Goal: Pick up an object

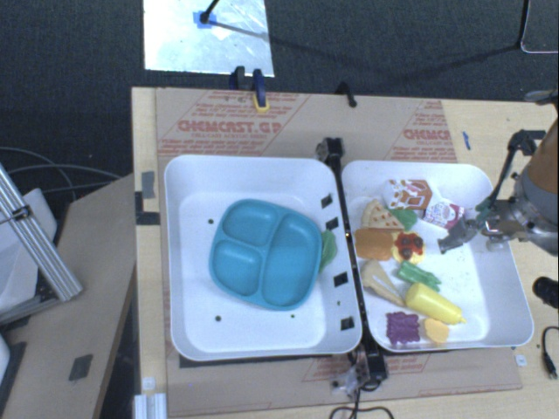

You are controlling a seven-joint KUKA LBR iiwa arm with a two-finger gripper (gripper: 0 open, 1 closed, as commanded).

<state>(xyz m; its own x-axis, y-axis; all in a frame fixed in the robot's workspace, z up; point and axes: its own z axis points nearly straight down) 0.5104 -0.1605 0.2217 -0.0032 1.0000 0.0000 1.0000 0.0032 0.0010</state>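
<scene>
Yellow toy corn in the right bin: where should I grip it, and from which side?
Grip the yellow toy corn across its middle, coming straight down. It lies flat, long axis running diagonally, so closing across its narrow width looks easiest. The green piece crowds its upper end and the orange piece its lower end; the gripper should avoid both.

We see our grey arm [540, 201] reach in low from the right, its gripper [458, 236] pointing leftward, fingers slightly parted, holding nothing.
</scene>
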